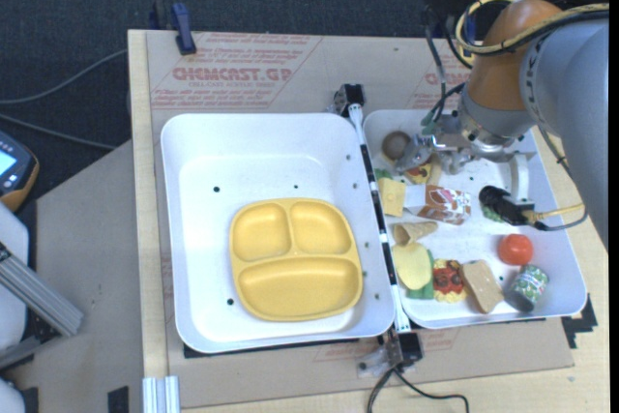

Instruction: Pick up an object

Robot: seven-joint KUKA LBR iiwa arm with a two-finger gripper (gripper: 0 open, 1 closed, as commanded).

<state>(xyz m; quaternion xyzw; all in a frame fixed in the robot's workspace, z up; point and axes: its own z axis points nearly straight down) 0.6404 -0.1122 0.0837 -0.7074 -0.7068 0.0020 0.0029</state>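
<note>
**Light play food, all crowded into the right bin**

We see the gripper (pixel 443 150) low over the far end of the right bin (pixel 479 242), and we cannot tell whether it is wide or narrow. Everything worth picking lies in that bin. The nearest candidates, in our judgement, are the small red-and-yellow piece (pixel 418 174) just beside the gripper and the red-and-white packet (pixel 447 204) near it.

We take these for plastic or foam toys: light, fairly stiff and not fragile, but smooth. Rounded ones may therefore slip out of a pinch. We would take the red tomato (pixel 516 249) and the brown ball (pixel 395 145) across the middle, and the tomato has free room around it. The packet looks flat and thin, so its short sides suit best. The tan bread slice (pixel 481 285) and the yellow cheese block (pixel 392 196) offer flat sides, though the cheese lies against the bin wall.

We count two bins. The left bin (pixel 193 208) holds one yellow divided plate (pixel 290 256) with three compartments. In the right bin we make out ten pieces, one of each. They are the six named, plus a pale wedge (pixel 416 231), a yellow-green fruit (pixel 414 266), a red-and-yellow slab (pixel 447 278) and a green-and-white can (pixel 530 283).
</note>
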